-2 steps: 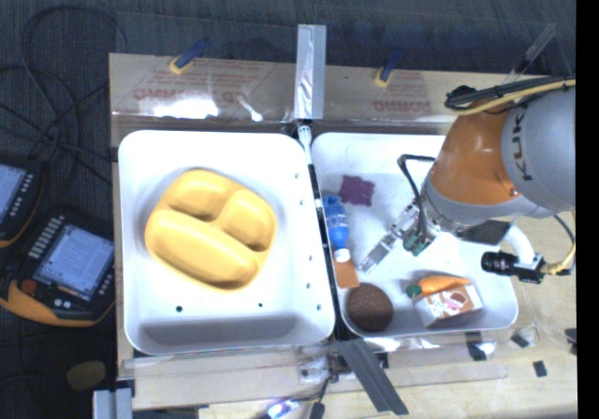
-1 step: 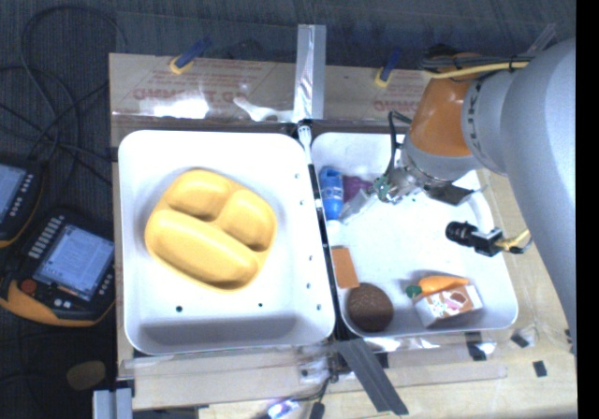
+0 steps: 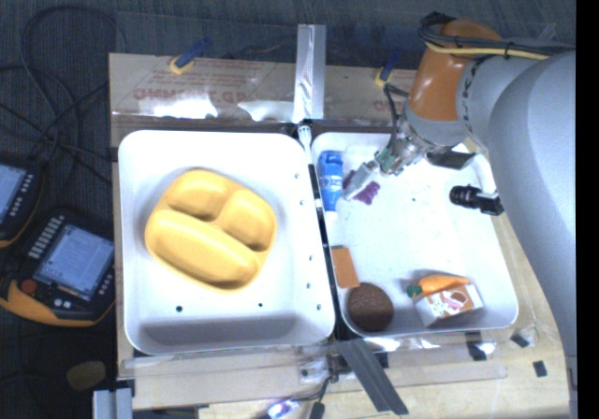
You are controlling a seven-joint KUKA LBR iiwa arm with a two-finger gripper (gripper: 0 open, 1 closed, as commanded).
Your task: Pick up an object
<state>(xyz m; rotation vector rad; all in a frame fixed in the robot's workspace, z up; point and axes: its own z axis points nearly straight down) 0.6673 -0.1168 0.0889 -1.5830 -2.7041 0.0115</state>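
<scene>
A: Bottle (image 3: 329, 179), blue, lies in the right bin (image 3: 440, 230) against the divider, long axis running up and down the view.

B: And the fingers?

A: The gripper (image 3: 363, 181) sits just right of it, low over the bin's upper left. A small purple thing (image 3: 368, 193) lies right at the tips.

B: So which does the grab turn on?

A: My guess is the purple thing, since it is nearest; the bottle is a short shift left.

B: Open or closed?

A: I cannot tell. The tips are small and blurred, and whether the purple thing is between them or only beside them is unclear.

B: Anything else in reach?

A: A brown ball (image 3: 371, 305), an orange block (image 3: 345, 267) and a carton (image 3: 446, 299) lie nearer the bin's front, well away. The yellow lump (image 3: 211, 225) is in the left bin.
</scene>
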